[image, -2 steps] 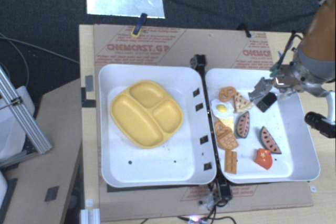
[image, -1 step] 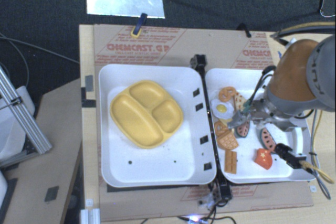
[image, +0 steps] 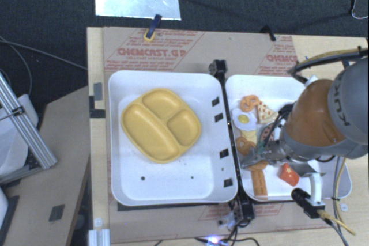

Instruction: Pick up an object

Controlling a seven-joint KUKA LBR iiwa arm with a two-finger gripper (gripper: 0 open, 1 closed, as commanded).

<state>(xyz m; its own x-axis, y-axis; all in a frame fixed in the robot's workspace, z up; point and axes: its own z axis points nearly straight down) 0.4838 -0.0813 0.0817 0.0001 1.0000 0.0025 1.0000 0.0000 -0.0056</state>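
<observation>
**Arm low over the right bin, toy food scattered beneath it**

Nearest the bench's front edge, in the right bin (image: 346,184), an orange-tan flat stick-shaped piece (image: 259,180) lies lengthwise against the bin's left wall, its lower end close to the front rim. Just right of it sits a small red wedge (image: 289,174), bright and blocky, lying on the white floor beside the arm's body.

Right above those, the gripper (image: 258,154) is down inside the bin, its dark metal fingers pointing left toward the divider. I cannot tell from here whether they are spread or closed, and nothing is clearly seen between them. Behind it the arm's wrist swells up, a big orange band (image: 308,115) under the grey housing (image: 351,106), covering much of the bin's right half.

Further back, a round brown cookie-like piece (image: 244,146) lies just beside the fingers, with a pale yellow slab (image: 247,135) touching it. Then a fried egg (image: 244,120), white with a yellow yolk; next to it a triangular pizza slice (image: 265,113) with red dots; and a pretzel (image: 249,102), orange-brown and looped, at the back.

Over in the left bin (image: 132,181) rests a yellow divided plate (image: 161,124), three compartments, turned at a slant. Beyond both bins, cardboard (image: 190,49) with red lettering covers the bench.
</observation>
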